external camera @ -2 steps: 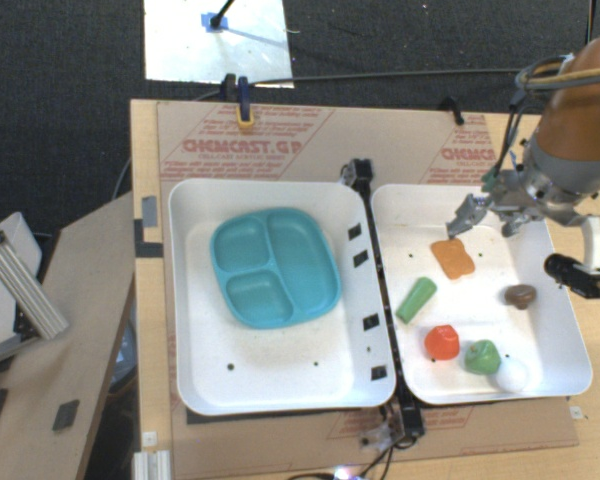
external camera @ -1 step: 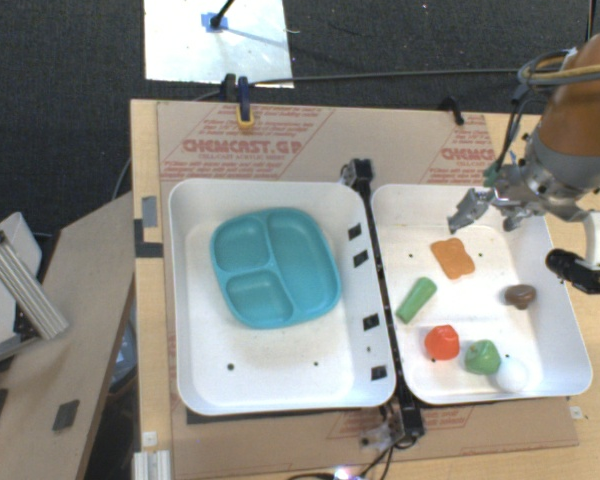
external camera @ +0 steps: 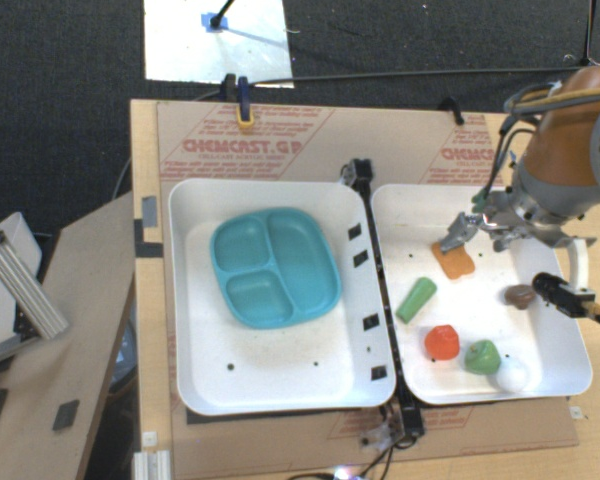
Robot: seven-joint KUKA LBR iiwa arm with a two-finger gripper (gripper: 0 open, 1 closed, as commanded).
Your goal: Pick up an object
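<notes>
Camera view puts the right bin point(external camera: 580, 368) in front of me: along its near edge I see a white ball point(external camera: 513, 375), a green piece point(external camera: 481, 355) and a red tomato point(external camera: 441, 342). Farther in, a green cylinder point(external camera: 416, 299) lies tilted by the left wall, a brown lump point(external camera: 521, 294) toward the right wall. My gripper point(external camera: 458, 238) hovers over an orange block point(external camera: 454, 260); claw state I cannot tell. Left bin point(external camera: 190, 368) holds a teal divided plate point(external camera: 275, 266).
</notes>
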